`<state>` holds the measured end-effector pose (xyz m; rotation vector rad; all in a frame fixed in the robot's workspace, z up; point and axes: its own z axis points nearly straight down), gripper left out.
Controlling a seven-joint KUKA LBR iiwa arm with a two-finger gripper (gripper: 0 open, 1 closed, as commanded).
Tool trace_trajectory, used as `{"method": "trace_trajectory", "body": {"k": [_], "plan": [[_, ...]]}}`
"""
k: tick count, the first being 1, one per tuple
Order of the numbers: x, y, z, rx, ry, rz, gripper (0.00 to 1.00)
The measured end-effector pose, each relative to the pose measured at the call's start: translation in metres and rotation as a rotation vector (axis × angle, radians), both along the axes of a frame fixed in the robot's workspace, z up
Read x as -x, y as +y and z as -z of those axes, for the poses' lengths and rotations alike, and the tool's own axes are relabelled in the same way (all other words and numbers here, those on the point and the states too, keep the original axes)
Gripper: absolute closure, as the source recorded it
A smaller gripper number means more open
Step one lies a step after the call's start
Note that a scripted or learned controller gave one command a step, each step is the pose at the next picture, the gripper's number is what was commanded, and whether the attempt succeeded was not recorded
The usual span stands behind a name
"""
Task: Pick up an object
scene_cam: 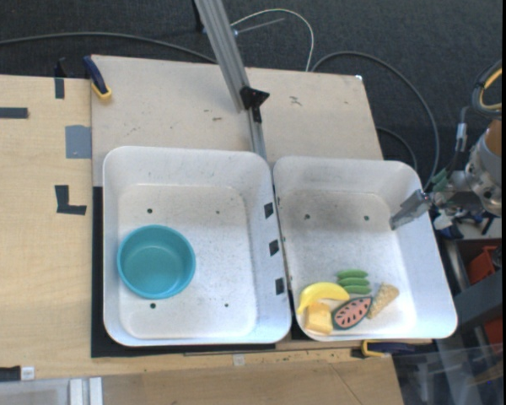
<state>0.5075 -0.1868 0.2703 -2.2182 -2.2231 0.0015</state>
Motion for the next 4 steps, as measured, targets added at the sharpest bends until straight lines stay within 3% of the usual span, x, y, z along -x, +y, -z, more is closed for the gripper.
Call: {"method": "trace_trajectory", "body": {"k": [1,4], "plan": [[0.000,0.000,0.000,0.000,0.000,0.000,0.00],[0.001,0.009,0.176,-0.002,0.006,0.001,0.00]]}}
